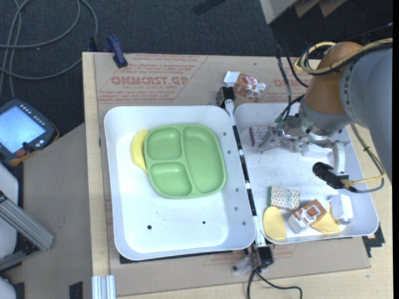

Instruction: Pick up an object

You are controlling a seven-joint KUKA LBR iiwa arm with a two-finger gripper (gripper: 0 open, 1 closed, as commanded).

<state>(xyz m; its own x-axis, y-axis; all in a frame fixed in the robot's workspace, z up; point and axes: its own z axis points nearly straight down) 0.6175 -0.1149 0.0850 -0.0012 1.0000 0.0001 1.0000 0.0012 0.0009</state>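
From my station, nearest the camera I see the right bin (361, 229) with a cluster along its 6 o'clock edge: a yellow rounded piece (274, 223) at about 7 o'clock, a small brown-and-white packet (305, 214) just beside it, a second yellow piece (325, 224) touching that packet, and a white item (341, 208) toward 5 o'clock. A green-patterned square packet (284, 197) lies just above the first yellow piece.

In the left bin (118, 185), a green divided plate (186, 160) sits a little toward 12 o'clock of centre, partly covering a yellow object (138, 149) that peeks out at its 9 o'clock side.

Farther up the right bin, the gripper (282, 137) hangs low over the 11 o'clock corner, its metal fingers (268, 143) pointing toward 9 o'clock. I cannot tell whether they are parted or closed, and I see nothing held between them. A small purplish packet (258, 134) lies just beside them at 9 o'clock.

Beyond the bins, on the cardboard sheet (156, 80), a brown-and-white wrapped item (248, 86) rests at 12 o'clock of the bins' shared edge, and a blue clip (116, 50) sits at the sheet's 11 o'clock corner.
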